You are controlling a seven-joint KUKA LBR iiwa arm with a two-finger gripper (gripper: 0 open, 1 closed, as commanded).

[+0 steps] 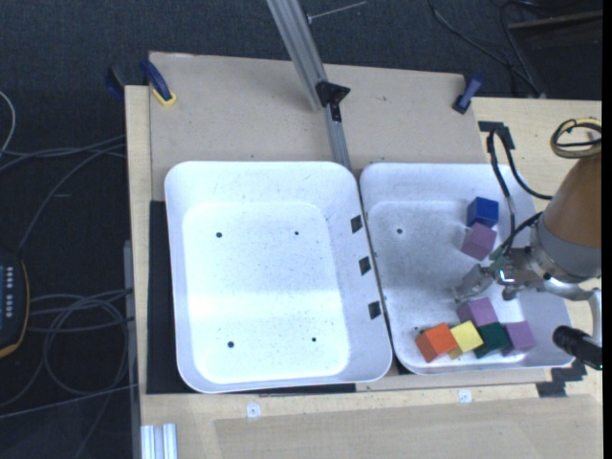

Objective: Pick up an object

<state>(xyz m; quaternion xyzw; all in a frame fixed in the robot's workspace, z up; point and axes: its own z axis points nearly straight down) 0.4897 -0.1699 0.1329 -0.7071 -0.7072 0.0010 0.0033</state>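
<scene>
Spread slightly apart with nothing between them, the jaws of the gripper (481, 283) hang over the right bin (406, 208), as we read it (the metal fingers are small). From the gripper, we see a purple block (477, 242) at twelve o'clock with a blue block (483, 210) beyond it. At six o'clock lie another purple block (479, 311), then orange (438, 340), yellow (467, 337), green (493, 338) and purple (520, 334) blocks along the bin's near wall. At nine o'clock sits the left bin (191, 189).

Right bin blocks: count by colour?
Blocks in the right bin:
blue: 1
purple: 3
orange: 1
yellow: 1
green: 1
Total: 7
</scene>
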